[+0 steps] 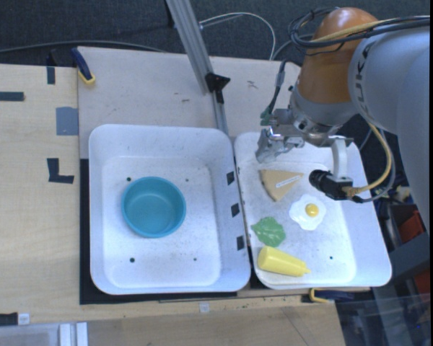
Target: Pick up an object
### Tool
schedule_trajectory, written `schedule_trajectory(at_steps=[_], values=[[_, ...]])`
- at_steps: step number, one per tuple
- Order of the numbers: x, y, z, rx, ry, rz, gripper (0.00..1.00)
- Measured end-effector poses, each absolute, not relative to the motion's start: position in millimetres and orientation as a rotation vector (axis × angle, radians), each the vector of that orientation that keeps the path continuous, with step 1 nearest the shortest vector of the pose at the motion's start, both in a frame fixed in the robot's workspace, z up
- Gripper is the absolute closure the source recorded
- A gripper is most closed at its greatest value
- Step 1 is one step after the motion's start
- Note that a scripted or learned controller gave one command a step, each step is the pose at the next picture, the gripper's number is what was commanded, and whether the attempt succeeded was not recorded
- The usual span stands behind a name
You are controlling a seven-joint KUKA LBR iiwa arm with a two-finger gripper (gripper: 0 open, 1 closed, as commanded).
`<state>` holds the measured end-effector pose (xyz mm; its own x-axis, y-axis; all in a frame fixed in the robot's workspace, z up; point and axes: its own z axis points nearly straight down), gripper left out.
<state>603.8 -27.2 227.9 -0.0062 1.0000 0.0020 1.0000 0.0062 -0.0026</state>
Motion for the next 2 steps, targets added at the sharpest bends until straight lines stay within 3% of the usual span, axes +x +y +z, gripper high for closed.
schedule_trajectory(at_steps=[2], values=[[562.2, 75.8, 210.4, -2.211, -2.226, 0.004, 1.00]])
